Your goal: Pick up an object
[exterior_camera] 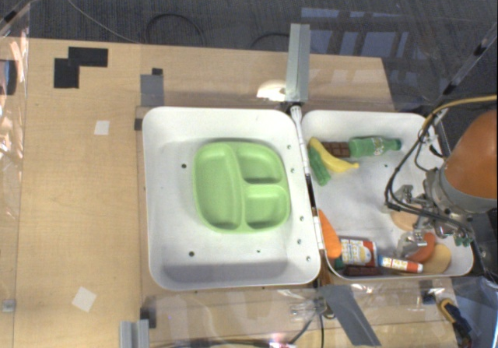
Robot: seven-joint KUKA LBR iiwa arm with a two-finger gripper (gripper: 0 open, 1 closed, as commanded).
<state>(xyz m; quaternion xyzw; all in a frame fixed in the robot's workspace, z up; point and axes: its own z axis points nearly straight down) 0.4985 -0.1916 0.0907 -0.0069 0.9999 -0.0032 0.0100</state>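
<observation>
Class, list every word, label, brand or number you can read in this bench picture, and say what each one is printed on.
No text can be read.
Jar: a label, too blurred to read.
Tube: print too small.
Green bottle: no legible label.

The arm is cut off by the right edge, and its wrist and cables cover the gripper, whose fingers cannot be made out. A tan item and an orange-red item lie partly hidden beneath it.
</observation>
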